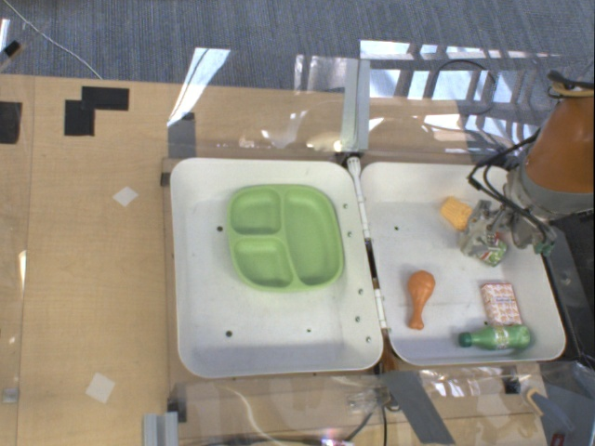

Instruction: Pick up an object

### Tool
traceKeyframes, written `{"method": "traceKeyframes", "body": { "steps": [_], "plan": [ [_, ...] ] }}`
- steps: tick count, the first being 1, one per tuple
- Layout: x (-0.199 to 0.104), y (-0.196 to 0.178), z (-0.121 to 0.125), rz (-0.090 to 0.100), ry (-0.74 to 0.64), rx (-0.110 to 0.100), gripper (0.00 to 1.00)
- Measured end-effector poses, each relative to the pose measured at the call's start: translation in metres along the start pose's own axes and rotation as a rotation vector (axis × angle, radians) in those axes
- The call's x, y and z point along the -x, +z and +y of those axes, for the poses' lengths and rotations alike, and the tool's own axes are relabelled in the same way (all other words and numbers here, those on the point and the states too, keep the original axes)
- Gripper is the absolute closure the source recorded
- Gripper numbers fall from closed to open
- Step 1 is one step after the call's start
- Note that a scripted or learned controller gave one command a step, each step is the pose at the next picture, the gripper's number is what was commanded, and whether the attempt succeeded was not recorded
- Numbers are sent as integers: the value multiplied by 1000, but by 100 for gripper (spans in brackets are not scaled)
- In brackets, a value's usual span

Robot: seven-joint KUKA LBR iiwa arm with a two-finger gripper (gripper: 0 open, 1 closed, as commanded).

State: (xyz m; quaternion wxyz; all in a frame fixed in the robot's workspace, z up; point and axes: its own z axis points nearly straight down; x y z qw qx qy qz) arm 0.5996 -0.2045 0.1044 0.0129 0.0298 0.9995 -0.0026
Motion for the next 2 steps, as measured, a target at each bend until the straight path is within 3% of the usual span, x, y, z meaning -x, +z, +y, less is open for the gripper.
{"method": "traceKeyframes", "body": {
  "steps": [1,2],
  "plan": [
    [-113,5,32,22,162,3,100],
    [-112,-92,87,11,296,3,100]
  ]
}}
